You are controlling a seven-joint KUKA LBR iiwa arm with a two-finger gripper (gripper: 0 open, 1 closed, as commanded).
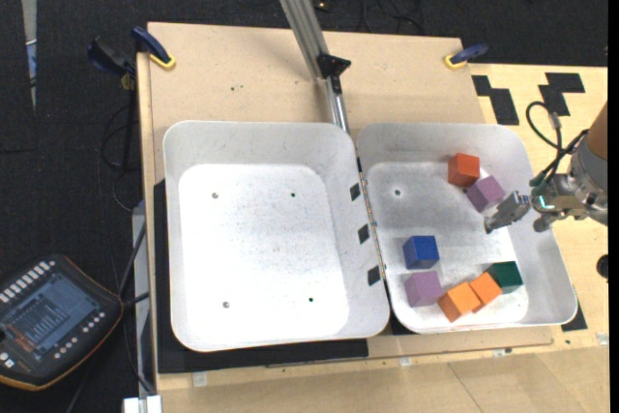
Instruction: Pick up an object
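camera view: the right bin (542,290) holds six blocks. an orange block (464,168) and a light purple block (485,192) touch each other near the far right side. a blue block (421,251) sits near the middle, with a second purple block (423,287) just in front of it. a second orange block (460,297) and a green block (505,277) lie together at the near edge. the left bin (184,208) sits alongside, touching the right bin at the centre seam.

the gripper (527,211) is at the right rim of the right bin, just beside the light purple block and apart from it. two fingers show with a gap between them, so the claw appears spread; nothing sits between the fingers. no block has been picked up yet.

hazards, as judged from this layout:
- the light purple block touches the orange block. a descent here may land a finger on the neighbour, or push both blocks aside instead of enclosing one.
- the light purple block sits turned at an angle. fingers closing across its corners may squeeze it out.
- the gripper is close to the bin wall. a low approach may strike the rim.
- the green and orange pair presents the same crowding risk.
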